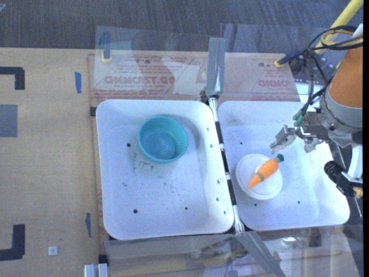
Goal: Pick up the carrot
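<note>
I've got the gripper (294,136) hanging over the right bin (331,209), up near its far right part, and from this slanted look-down I can't tell how it's set, so I won't call it. Nothing is visibly held there.

Right, the carrot (264,172). It sits below and to the left of the gripper in the camera view, close by but apart from it, with no contact. It's lying on a small white round dish (259,188) in the middle of the right bin. Its long axis runs on a diagonal: the green stalk end points up and right, towards the gripper, and the orange tip points down and left, away from it. So the nearest part of the carrot to me is the stalk end, and the fat orange body lies just beyond that.

My read: the coming move is a short shift down-left to get over the middle of the orange body, with the wrist turned so the close happens across that diagonal, not along it. The dish's rim under the carrot could get in the way of a low approach.

Further out, past the divider, the left bin (115,212) holds a teal bowl (163,139), well apart from all this. Both bins rest on the table (46,172).
</note>
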Controlling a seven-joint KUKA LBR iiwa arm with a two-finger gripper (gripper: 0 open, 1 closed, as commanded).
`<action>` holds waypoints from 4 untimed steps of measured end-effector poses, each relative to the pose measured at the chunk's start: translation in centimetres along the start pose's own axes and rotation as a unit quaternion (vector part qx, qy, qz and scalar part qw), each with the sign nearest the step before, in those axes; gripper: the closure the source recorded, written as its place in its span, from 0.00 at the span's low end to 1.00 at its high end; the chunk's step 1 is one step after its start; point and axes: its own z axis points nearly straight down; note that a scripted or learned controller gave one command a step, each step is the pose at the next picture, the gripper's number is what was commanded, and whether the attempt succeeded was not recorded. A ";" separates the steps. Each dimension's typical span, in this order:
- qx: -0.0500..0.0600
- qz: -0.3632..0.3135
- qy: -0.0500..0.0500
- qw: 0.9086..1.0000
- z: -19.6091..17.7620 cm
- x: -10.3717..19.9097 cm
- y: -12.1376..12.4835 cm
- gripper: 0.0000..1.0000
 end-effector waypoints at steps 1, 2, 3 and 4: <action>-0.001 -0.024 0.000 1.000 13.1 0.3 0.3 0.00; -0.009 -0.094 -0.002 0.996 16.8 -1.4 -3.8 0.00; -0.002 0.041 -0.001 0.999 15.9 -10.5 -4.2 0.00; -0.005 0.042 0.000 0.999 14.9 -10.5 -4.1 1.00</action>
